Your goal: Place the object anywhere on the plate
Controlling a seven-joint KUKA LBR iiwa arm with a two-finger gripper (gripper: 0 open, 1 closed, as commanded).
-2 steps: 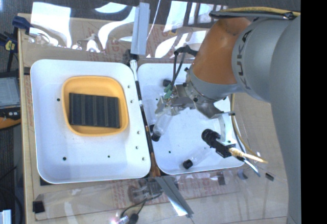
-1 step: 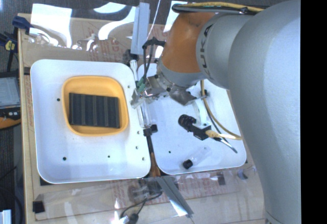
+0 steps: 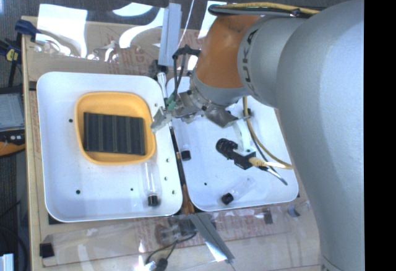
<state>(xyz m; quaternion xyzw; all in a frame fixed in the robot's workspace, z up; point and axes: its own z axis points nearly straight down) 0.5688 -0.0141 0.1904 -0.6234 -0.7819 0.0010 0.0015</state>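
Note:
A yellow plate (image 3: 114,112) lies in the left bin (image 3: 62,189), and a dark ribbed rectangular block (image 3: 116,133) rests flat on it. My gripper (image 3: 159,119) hangs low over the divide between the two bins, right at the plate's right rim. I see nothing held in it. A clear tube with a black cap (image 3: 150,185) lies in the left bin, below the plate's lower right corner. A second clear capped tube (image 3: 236,192) lies near the front of the right bin (image 3: 204,189).
A small black piece (image 3: 184,154) sits in the right bin close to the divider. The arm's grey and orange body covers the right bin's back and right side. A pale upright post (image 3: 169,31) stands behind the bins.

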